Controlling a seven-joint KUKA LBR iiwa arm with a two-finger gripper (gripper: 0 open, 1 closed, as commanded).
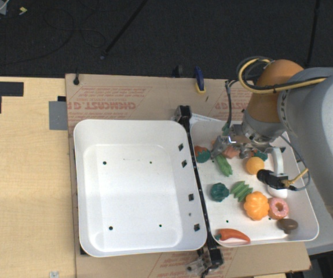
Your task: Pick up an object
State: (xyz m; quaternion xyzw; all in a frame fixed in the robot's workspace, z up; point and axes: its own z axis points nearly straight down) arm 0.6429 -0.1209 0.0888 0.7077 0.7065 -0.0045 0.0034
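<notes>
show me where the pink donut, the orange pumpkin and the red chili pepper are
pink donut (280,209), camera view, on its ring.
orange pumpkin (256,205), camera view, middle of its body.
red chili pepper (234,235), camera view, middle of its length.

Gripper low over far end of right bin, among toy foods. Just beside: green pod, orange ball. Nearer camera: pumpkin, pink donut, red chilli. Left bin alongside.
</notes>
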